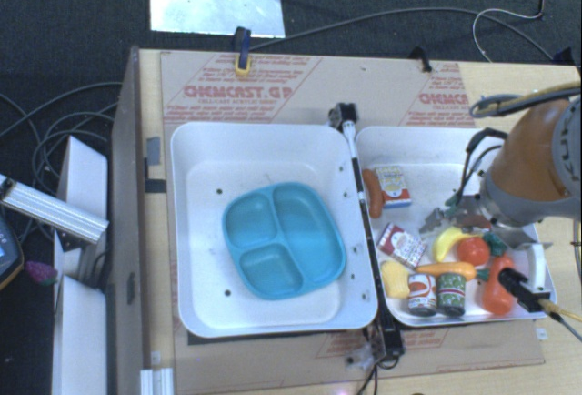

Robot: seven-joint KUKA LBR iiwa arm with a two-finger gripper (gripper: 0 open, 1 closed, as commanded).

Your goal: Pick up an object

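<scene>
The right bin (pixel 427 143) holds several toy foods. A sausage (pixel 370 191) and a small red and white box (pixel 393 187) lie at its left. A red packet (pixel 401 245) sits lower, with a yellow piece (pixel 394 278) below it. Two cans (pixel 436 293) stand at the front edge. A banana (pixel 447 243), a tomato (pixel 472 250), a carrot (pixel 446 269) and an orange-red piece (pixel 496 286) are crowded at the right. My gripper (pixel 443 218) hangs low over the bin, just above the banana, and the wrist hides what lies behind it.
The left bin (pixel 209 156) holds a blue divided plate (pixel 284 238). A black divider rail (pixel 356 202) runs between the bins. Cables cross the bench at the back, and the arm's orange band (pixel 536 161) overhangs the right bin's far right side.
</scene>
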